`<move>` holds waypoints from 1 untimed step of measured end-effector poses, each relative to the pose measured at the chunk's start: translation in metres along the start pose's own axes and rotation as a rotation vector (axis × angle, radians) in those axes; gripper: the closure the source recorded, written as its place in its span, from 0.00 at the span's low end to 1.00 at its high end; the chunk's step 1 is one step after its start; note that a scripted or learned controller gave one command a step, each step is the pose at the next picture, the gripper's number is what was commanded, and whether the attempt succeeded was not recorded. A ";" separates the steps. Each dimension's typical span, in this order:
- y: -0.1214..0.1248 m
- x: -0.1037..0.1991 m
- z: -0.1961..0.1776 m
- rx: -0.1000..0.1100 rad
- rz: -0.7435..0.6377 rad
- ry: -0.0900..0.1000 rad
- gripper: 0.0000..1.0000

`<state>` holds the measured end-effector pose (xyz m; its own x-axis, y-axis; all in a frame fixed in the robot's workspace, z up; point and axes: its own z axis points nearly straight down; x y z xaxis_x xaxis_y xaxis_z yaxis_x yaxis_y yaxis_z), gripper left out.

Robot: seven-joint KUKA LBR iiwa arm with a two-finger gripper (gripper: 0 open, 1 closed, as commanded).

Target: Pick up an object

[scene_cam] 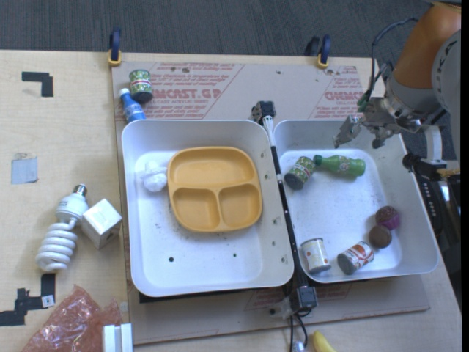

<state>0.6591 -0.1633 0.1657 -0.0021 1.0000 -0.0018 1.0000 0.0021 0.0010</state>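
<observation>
My gripper (pixel 362 136) hangs over the far edge of the right bin (pixel 416 262), open, with nothing between its fingers. Just below it in the bin lies a green bottle (pixel 341 166) on its side, and a small green can (pixel 299 172) leans next to the bottle's cap. Along the bin's near side lie a white can (pixel 315 255) and a red-and-white can (pixel 357 257). A purple ball (pixel 388 216) and a brown ball (pixel 379 236) sit together by the right wall.
The left bin (pixel 212 270) holds a yellow divided plate (pixel 215 196) and a white crumpled lump (pixel 154 176). Outside the bins, a can and blue bottle (pixel 136 92) stand at the back left. A spiral bulb (pixel 60 233) and white cube (pixel 101 222) lie on the bench.
</observation>
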 end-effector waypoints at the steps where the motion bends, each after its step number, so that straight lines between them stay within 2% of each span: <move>1: -0.075 0.046 0.073 0.002 0.003 0.001 0.00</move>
<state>0.5838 -0.1172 0.0923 0.0010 1.0000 -0.0005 1.0000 -0.0010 -0.0007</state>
